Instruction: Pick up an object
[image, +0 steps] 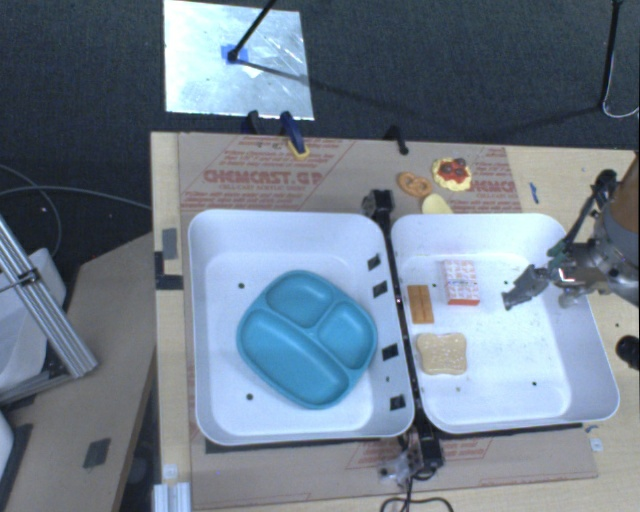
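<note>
Two bins (300, 225), one plate (307, 338)

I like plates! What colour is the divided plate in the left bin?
Blue divided plastic plate, camera view.

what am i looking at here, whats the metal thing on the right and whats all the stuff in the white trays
This is a single photo from a camera fixed above a workbench, looking down at a slant. The metal thing coming in from the right is a robot arm, and the dark part at its tip is its gripper, the bit it picks things up with. It hangs over the right tray and nothing can be seen held in it.

On the bench sit two shallow white trays side by side. The left tray holds a blue divided plate. The right tray holds three small items: a pink and white packet, a thin orange-brown bar and a pale slice of toy bread.

Behind the trays, on the cardboard sheet, lie a few more small toy foods.
</note>
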